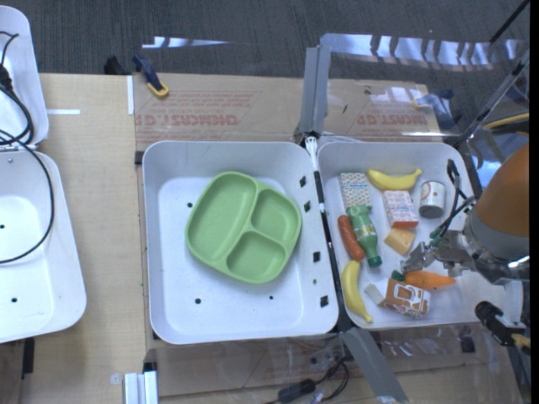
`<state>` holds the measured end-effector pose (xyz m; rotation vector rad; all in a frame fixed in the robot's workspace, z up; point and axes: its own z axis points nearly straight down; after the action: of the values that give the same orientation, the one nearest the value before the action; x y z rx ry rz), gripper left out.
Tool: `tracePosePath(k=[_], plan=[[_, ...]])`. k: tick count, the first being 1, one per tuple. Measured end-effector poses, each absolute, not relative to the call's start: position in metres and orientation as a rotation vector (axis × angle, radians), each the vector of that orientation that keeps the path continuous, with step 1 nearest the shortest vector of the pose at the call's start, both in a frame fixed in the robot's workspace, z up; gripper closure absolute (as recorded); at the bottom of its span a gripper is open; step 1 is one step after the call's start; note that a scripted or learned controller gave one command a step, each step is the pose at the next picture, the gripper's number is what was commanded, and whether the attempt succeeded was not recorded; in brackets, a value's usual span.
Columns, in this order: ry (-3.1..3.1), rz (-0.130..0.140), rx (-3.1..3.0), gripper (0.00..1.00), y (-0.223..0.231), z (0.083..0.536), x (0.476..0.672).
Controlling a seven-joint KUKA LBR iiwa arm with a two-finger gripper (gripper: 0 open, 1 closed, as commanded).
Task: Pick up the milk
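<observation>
1. the arm (505, 213) comes in from the right edge, its orange band above the right bin's (333, 171) far-right side, the grey wrist bent down toward the bin floor.
2. the hand (421, 259) sits low over the right part of that bin, just above a carrot (431, 280) and beside a cheese wedge (401, 240); whether it is spread or closed, i cannot tell, and nothing shows gripped in it.
3. the milk (399, 208), a small carton with a red band, lies near the middle of the right bin, under the upper banana (393, 178) and just above the cheese wedge, apart from the hand.
4. counted in the right bin: two bananas, the second banana (354, 291) along the lower left; one green bottle (364, 236); one red pepper-like piece (349, 236); one can (432, 198); one checked packet (355, 189); one orange box (408, 299).
5. the left bin (164, 268) holds one green divided plate (244, 226).
6. two bins stand side by side on the bench (93, 124).
</observation>
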<state>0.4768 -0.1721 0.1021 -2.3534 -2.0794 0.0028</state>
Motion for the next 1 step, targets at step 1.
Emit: tracePosePath(k=[1], plan=[[-2.413,0.001,-2.009,0.0,-0.1337,0.106,0.4774]])
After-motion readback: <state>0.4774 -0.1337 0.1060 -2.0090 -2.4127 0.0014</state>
